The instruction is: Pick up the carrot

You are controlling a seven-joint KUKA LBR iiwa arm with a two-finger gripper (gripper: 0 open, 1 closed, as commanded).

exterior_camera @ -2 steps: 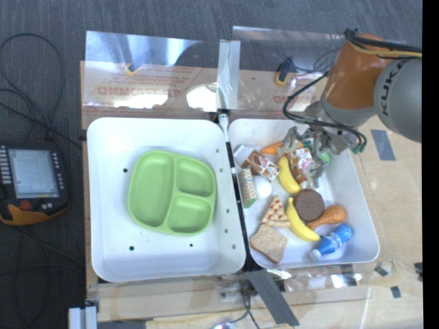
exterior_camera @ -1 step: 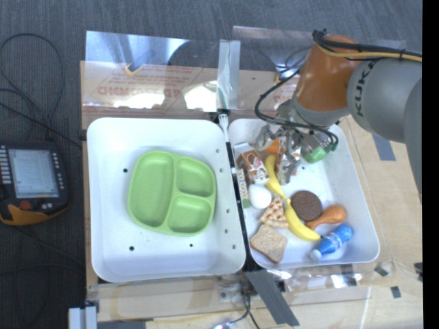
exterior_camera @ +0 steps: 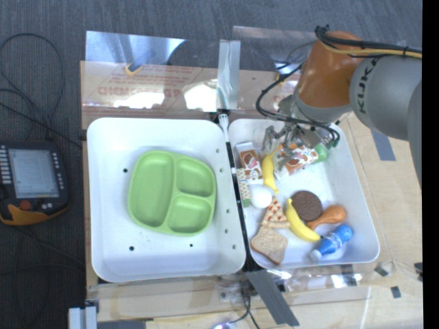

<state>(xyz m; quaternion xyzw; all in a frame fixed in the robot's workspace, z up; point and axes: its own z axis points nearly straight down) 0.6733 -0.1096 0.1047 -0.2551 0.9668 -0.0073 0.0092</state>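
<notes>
In the right bin [exterior_camera: 363, 204], nearest the camera, lie a bread slice [exterior_camera: 269, 244] and a blue bottle [exterior_camera: 332, 242]. Beyond them are a banana [exterior_camera: 300, 222], a cookie [exterior_camera: 306, 204] and a pizza slice [exterior_camera: 275, 213]. No carrot can be told apart among them. At the far end the gripper [exterior_camera: 291, 139] hangs over a carton [exterior_camera: 300, 157]. The left bin [exterior_camera: 103, 204] holds 1 green tray [exterior_camera: 173, 192].

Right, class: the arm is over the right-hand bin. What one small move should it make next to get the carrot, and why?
Probably a short move straight down. The gripper hangs over the far end of the right bin, just above what looks like the carrot, orange with a green end, beside a small banana.
</notes>
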